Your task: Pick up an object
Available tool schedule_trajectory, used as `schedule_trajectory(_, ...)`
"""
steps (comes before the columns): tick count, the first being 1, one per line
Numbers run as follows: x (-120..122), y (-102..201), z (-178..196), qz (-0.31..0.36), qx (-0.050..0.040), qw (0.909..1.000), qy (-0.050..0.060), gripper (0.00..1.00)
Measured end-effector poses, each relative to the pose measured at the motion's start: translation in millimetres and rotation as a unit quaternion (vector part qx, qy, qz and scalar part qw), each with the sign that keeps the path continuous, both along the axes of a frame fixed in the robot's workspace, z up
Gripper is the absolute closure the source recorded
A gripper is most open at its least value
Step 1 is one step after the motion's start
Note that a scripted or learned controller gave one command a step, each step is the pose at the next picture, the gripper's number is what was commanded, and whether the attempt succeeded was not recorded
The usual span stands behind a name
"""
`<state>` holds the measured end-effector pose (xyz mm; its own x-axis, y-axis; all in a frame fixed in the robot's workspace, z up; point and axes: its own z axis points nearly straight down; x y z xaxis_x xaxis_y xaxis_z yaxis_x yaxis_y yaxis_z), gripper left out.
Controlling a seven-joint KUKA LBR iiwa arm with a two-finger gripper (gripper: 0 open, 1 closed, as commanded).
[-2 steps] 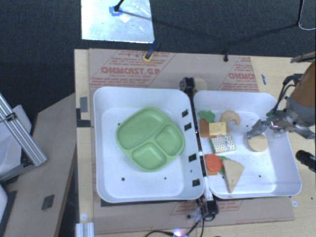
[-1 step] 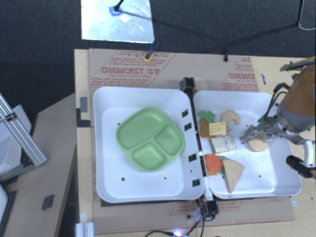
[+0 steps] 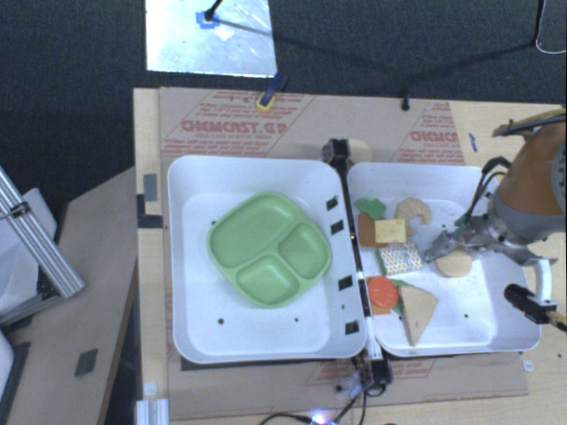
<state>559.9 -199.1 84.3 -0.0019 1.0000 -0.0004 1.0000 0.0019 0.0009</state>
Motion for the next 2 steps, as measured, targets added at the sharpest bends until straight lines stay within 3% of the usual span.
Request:
schedule_trajectory(1,0.6,-0.3,10.9,0.000,-0.0001,1.0000,-0.001,1.00)
schedule_trajectory(2,7.6,2.4,55.8,0.001,-0.0004,1.0000,-0.002,1.00)
